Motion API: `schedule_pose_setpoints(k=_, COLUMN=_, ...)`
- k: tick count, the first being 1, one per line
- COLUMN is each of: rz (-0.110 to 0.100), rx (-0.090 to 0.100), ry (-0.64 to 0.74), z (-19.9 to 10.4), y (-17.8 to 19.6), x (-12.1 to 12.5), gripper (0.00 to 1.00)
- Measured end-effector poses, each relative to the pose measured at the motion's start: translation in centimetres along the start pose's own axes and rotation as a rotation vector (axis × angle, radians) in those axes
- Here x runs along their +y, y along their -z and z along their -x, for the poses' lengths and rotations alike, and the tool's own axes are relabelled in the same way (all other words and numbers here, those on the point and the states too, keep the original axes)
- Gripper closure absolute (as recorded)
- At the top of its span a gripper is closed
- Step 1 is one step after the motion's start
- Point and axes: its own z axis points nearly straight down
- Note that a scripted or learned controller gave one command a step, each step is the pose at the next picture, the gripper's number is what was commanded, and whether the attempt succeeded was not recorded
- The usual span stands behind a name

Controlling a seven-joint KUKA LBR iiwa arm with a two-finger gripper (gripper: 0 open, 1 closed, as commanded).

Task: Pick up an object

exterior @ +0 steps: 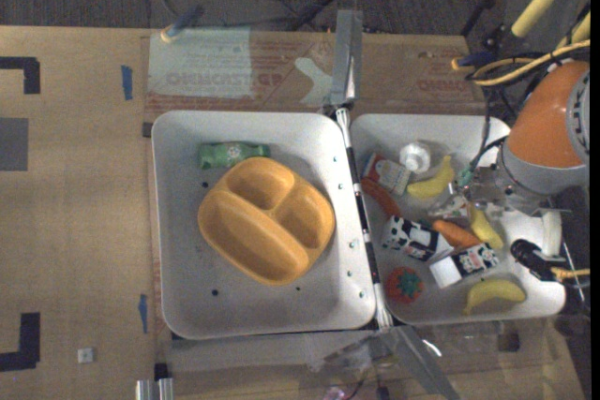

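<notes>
Nearest the camera in the right-hand white bin (548, 303): a yellow plastic banana (494, 295) at 5 o'clock and a round red toy with a green centre (405, 285) at 7 o'clock. Above them lie a black-and-white cow-patterned block (412, 238), a white box with dark print (464, 264) and an orange carrot-shaped toy (457, 232). My gripper (472, 192) hangs at 3 o'clock above a second yellow banana (432, 184); whether it is clenched or released I cannot tell. The left-hand white bin (178, 229) holds an orange three-compartment plastic tray (266, 218), with a green flat packet (232, 153) at its 11 o'clock.
</notes>
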Motion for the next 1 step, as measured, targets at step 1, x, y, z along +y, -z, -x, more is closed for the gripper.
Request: schedule_pose_setpoints(k=1, rz=0.014, rx=-0.005, ry=-0.002, z=0.23, y=1.66, x=0.4, gripper=1.0)
